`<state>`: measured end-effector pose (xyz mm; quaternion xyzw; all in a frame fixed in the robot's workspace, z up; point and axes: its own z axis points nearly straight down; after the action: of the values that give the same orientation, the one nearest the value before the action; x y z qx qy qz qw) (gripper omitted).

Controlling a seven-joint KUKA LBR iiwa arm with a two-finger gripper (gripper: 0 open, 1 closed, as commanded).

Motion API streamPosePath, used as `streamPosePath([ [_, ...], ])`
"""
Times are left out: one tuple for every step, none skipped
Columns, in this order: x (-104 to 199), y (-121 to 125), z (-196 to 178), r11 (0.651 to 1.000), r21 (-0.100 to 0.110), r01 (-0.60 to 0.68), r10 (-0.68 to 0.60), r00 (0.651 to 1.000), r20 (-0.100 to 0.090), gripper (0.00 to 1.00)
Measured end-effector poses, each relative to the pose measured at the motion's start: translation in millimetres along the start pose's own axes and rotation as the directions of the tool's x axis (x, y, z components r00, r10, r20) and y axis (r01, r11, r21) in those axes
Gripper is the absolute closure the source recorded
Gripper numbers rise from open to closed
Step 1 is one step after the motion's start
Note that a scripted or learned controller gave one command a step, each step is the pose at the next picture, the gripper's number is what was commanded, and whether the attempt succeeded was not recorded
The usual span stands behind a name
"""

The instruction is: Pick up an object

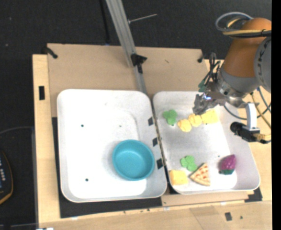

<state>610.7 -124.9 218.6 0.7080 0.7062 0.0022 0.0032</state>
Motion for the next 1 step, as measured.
streamPosePath([
  [-3.0, 8.9, -59.9, 1.000, 0.002, 0.005, -0.005, 1.000, 0.001, 1.00],
])
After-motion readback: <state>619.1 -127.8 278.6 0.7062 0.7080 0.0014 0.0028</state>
